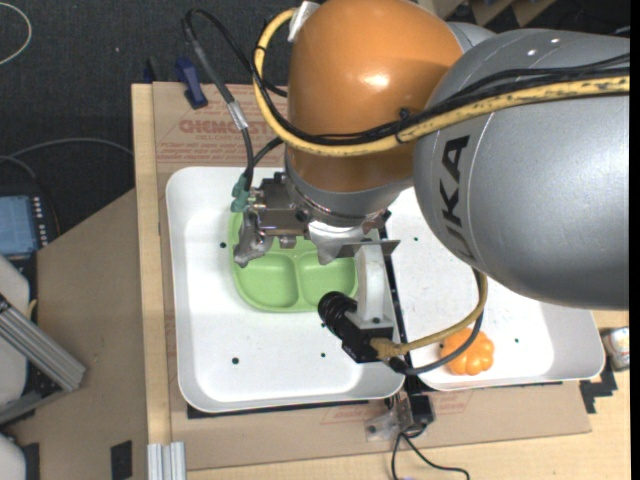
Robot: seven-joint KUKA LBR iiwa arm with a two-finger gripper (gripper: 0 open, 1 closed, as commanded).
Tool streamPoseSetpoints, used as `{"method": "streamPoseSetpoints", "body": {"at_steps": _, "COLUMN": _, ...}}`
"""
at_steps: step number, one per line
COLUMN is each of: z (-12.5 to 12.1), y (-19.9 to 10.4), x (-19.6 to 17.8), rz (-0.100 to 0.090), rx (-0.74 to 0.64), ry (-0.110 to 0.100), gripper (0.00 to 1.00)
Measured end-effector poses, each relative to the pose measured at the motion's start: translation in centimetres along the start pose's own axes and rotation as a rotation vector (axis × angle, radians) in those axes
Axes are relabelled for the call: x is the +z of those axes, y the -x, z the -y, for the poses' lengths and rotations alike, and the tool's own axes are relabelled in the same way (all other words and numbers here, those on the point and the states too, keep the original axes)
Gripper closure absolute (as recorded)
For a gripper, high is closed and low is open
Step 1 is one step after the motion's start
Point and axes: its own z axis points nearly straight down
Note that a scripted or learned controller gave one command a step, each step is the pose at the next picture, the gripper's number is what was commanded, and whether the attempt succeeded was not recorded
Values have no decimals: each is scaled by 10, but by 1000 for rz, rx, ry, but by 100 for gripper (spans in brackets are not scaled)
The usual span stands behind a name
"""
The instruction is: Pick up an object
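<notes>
A light green divided dish lies in the left white bin. The arm's big orange and grey wrist hangs over the dish and hides its far part. My gripper reaches down at the dish's left rim, close to or touching it. Its metal body and cabling block the view of how it meets the rim. A small knobbly orange object rests in the right bin near the front edge, apart from the gripper.
A black cable fitting and a yellow cable hang from the arm over the ridge between the bins. The bins sit on a brown board. Dark floor and a grey rail lie to the left.
</notes>
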Motion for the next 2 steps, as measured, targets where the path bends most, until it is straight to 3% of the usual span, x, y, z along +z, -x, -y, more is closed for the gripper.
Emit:
{"method": "streamPoseSetpoints", "body": {"at_steps": 1, "z": -4, "y": 0, "x": -148, "rz": -10, "rx": 2, "ry": 28, "gripper": 0}}
{"method": "streamPoseSetpoints", "body": {"at_steps": 2, "z": -3, "y": 93, "x": -154, "rz": 0, "rx": 14, "ry": 14, "gripper": 0}}
